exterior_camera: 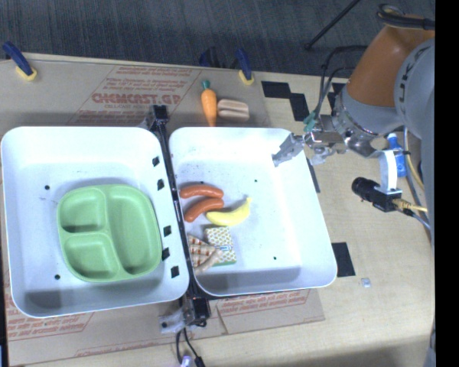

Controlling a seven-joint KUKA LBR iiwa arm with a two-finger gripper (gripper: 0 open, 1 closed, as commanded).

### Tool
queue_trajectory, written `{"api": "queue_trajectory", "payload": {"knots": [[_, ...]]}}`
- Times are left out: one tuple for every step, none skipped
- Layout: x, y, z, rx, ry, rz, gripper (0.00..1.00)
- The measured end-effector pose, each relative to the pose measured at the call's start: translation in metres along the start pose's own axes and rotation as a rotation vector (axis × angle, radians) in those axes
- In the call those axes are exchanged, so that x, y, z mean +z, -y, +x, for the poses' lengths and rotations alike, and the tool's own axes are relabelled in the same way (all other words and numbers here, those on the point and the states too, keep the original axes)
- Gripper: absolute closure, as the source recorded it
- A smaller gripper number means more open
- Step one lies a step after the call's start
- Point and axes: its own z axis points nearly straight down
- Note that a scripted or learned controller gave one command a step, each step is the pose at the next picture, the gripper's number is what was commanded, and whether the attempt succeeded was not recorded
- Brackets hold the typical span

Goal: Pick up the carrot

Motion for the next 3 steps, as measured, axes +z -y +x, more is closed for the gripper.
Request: {"api": "queue_trajectory", "payload": {"knots": [[0.133, 0.018, -0.003, 0.014, -0.001, 0.004, 0.00], [0.150, -0.042, 0.101, 0.099, -0.002, 0.000, 0.00], [0.150, -0.065, 0.064, 0.363, -0.001, -0.001, 0.00]]}}
